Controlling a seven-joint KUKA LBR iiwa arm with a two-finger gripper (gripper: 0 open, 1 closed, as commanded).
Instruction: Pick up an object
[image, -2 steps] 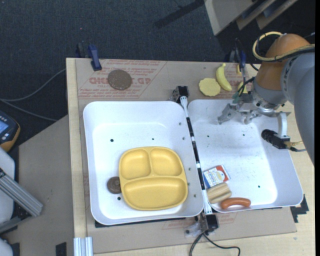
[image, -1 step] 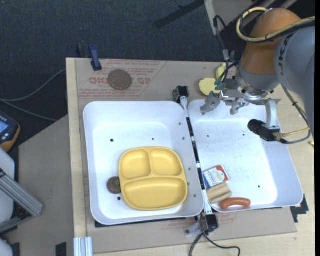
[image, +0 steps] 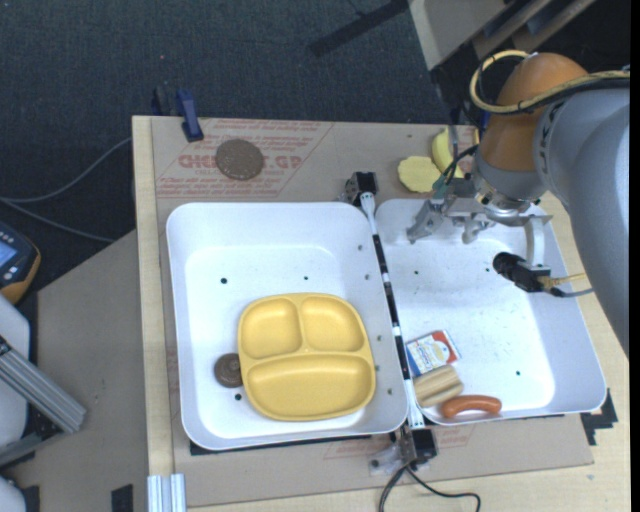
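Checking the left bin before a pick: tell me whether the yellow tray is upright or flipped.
Upright: the yellow tray shows its three hollow compartments facing up.

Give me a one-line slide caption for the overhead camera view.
KUKA arm's gripper poised over the right bin; yellow divided plate in the left bin, hot dog unpicked.
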